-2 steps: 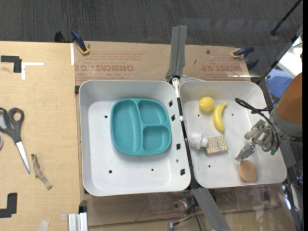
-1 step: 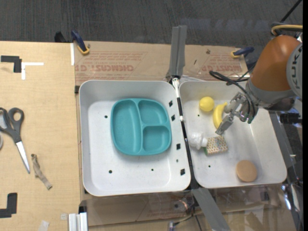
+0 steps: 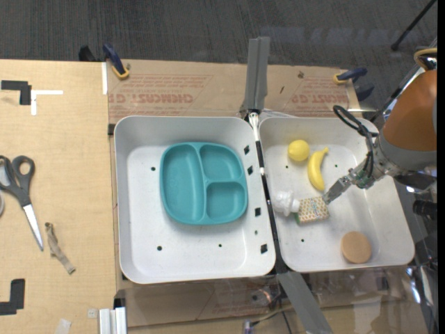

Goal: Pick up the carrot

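My gripper reaches into the right bin from the right, pointing down and to the left. Its tip hangs just right of a small speckled tan-and-green block and just below the lower end of a yellow banana. A yellow lemon-like ball lies up-left of the banana. A small white lumpy object rests left of the block. Nothing shows clearly in the gripper's grasp. The grey arm with its orange band covers the bin's right rim.
A round tan disc sits near the right bin's front. The left bin holds a teal divided plate. Scissors and a scrap lie on the bench at far left. A grey divider bar stands behind the bins.
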